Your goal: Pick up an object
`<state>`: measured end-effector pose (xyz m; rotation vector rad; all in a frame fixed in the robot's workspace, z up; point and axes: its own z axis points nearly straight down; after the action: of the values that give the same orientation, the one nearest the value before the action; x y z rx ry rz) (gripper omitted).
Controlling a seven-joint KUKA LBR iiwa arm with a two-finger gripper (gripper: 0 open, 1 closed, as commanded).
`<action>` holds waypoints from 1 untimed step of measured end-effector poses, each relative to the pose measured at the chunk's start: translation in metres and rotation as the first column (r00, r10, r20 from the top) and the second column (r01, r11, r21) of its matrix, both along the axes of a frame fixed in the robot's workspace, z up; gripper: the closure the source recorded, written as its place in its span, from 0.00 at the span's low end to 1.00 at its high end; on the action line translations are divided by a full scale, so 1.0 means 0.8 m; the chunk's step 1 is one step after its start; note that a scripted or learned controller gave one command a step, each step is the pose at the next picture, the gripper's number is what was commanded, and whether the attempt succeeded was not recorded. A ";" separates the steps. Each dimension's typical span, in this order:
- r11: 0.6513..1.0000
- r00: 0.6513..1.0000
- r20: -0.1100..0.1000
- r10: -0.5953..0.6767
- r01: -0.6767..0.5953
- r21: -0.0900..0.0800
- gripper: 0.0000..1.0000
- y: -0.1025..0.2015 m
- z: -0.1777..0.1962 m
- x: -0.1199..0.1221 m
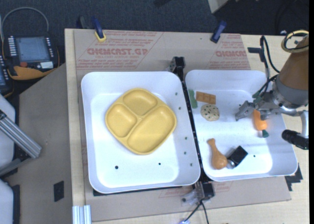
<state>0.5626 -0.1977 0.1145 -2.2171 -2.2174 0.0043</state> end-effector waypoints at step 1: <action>1.000 1.000 0.008 0.000 0.000 -0.003 1.00 -0.001 0.018 0.002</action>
<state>0.5640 -0.1984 0.1291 -2.2231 -2.2225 -0.0005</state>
